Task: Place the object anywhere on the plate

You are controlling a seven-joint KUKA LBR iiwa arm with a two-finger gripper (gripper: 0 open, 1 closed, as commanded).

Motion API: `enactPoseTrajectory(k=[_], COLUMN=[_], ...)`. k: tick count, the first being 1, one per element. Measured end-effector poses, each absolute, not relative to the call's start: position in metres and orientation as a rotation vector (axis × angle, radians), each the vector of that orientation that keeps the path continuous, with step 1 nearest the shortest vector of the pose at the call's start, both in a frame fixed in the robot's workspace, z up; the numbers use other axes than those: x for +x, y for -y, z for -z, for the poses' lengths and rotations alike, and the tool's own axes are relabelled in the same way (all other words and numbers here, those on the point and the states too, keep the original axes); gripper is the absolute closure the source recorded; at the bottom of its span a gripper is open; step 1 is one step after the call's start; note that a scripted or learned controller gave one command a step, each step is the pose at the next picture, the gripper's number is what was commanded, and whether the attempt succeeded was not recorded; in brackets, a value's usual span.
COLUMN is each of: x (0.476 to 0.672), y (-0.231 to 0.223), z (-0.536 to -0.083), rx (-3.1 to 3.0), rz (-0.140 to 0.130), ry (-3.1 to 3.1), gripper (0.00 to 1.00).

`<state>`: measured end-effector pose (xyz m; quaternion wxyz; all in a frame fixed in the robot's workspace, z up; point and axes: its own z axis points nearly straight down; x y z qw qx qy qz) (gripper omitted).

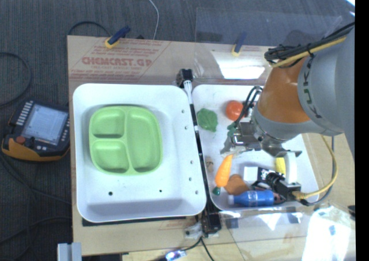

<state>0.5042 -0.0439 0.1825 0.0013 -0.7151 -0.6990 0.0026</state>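
Camera view. My arm point(314, 90) reaches in from the right over the right bin point(203, 139). My hand point(237, 139) hangs low inside that bin, above the clutter; from this angle I cannot tell whether it is released, clenched or grasping anything.

Contents of the right bin: an orange carrot-shaped piece point(223, 169) just below my hand, a green leafy piece point(207, 119) to its left near the bin wall, a red-orange round piece point(233, 109) above it, a brownish lump point(236, 184) beside the carrot, a blue bottle point(252, 198) along the near edge, and a yellow-and-white item point(285, 166) further right. No object lies on the plate yet.

The green plate point(125, 139), with three compartments, sits in the left bin point(98, 208), well apart from my hand.

Judgement: this is the pick step, with the carrot the closest candidate. Next move calls for a secure grip on one object, a lift clear of the divider between the bins, then travel left over the plate.
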Motion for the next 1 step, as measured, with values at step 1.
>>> enactPoseTrajectory(k=[1], x=[0.5119], y=[-0.0169], z=[-0.2031], rx=[-2.193], rz=[-0.005], ry=[2.25], gripper=[1.0])
